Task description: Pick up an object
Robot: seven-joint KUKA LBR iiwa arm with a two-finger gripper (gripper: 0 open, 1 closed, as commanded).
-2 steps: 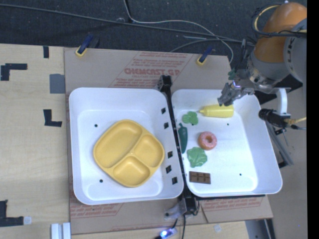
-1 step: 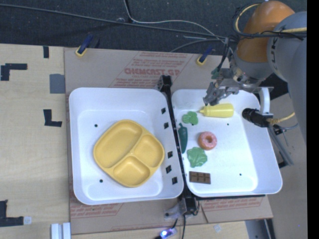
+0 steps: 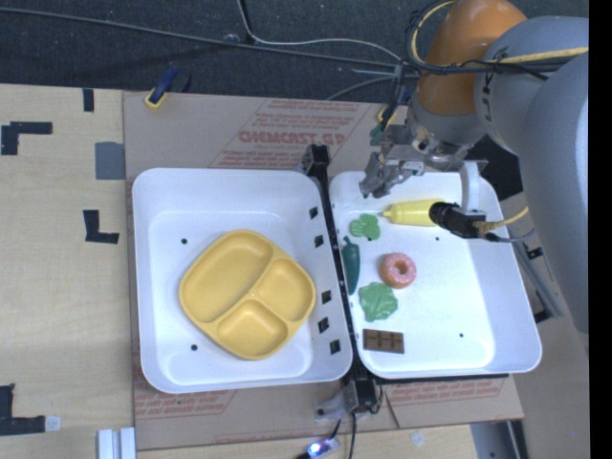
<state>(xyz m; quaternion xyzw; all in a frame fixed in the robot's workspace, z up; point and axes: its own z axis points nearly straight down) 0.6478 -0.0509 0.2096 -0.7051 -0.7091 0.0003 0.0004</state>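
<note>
Gripper (image 3: 376, 185) hangs over the right bin (image 3: 497, 342) rim — I can't tell its state. Yellow bottle (image 3: 411, 214) lies just beside; donut (image 3: 398, 270) nearby. Cardboard (image 3: 287, 132) lettering (red) is unreadable.

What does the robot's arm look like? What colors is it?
The arm is big, smooth and grey, with a rounded orange band above the wrist. Thin yellow and black cables loop around that band. At its end sits a small grey metal gripper.

Glossy yellow plastic plate (image 3: 247, 293), smooth white plastic bins (image 3: 158, 256), matt brown cardboard sheet (image 3: 277, 132), pale wood-look bench (image 3: 57, 285)
</note>
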